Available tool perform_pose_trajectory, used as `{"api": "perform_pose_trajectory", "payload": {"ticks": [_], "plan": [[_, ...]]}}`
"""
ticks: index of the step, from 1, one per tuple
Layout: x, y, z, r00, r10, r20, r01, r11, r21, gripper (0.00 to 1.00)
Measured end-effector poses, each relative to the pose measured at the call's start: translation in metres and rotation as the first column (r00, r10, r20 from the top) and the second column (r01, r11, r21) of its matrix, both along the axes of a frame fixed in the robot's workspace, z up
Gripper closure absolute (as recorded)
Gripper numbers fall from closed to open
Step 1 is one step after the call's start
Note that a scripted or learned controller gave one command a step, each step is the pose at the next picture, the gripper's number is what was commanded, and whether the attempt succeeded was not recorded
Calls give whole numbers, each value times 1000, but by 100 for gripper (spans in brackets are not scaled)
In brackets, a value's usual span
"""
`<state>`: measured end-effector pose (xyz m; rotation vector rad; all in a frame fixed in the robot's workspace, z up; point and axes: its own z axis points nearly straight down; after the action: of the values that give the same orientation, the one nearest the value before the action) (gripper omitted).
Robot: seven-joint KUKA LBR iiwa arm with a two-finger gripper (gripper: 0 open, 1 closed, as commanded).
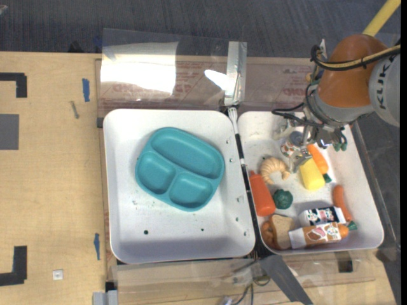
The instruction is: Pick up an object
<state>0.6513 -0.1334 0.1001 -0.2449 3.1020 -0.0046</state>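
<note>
Hanging over the right bin near its far edge, pincer state impossible to tell; yellow toy lying just below, beside croissant.

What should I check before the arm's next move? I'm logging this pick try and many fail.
1. Hand is over the right bin, where the items lie: ok.
2. An item is seen between the fingers: cannot tell, the wrist hides them.
3. Targets are close by: ok, the yellow item and the croissant lie just below the hand.
4. Room around the targets: not ok, the orange carrot touches the yellow item and the items crowd together.
5. Teal tray sits in the left bin, out of the arm's way: ok.
</note>
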Motion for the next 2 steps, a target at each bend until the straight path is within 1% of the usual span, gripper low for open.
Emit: {"api": "perform_pose_trajectory", "payload": {"ticks": [1, 2], "plan": [[-7, -6, 0, 991, -132, 1, 132, 991, 2, 0], [-25, -21, -1, 998, -70, -2, 70, 998, 1, 0]]}}
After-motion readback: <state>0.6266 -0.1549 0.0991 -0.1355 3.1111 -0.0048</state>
